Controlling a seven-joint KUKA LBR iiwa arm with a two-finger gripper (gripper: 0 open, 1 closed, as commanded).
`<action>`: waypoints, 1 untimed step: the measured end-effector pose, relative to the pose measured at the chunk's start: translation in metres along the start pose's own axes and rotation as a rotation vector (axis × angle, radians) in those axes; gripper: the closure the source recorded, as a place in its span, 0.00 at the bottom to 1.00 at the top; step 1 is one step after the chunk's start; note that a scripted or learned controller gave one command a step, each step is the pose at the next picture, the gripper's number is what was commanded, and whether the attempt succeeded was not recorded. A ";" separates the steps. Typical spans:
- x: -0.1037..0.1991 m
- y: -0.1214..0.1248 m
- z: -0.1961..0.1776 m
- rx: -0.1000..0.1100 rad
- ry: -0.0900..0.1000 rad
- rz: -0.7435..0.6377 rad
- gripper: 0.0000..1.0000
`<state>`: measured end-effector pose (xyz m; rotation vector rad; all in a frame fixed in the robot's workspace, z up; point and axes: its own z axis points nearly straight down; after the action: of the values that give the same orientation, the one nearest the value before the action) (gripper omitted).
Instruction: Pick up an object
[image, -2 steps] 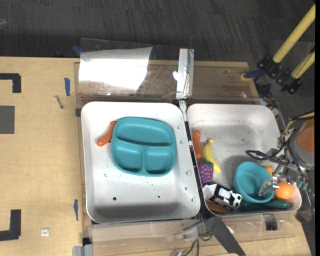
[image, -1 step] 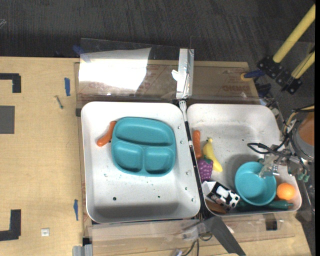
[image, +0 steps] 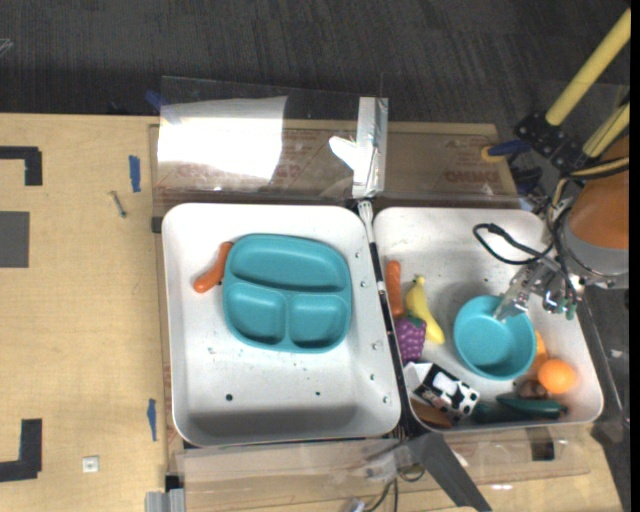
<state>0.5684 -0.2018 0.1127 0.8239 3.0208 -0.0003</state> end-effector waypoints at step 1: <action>0.001 -0.001 0.002 0.001 0.004 0.001 0.00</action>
<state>0.5672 -0.2017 0.1107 0.8259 3.0245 -0.0003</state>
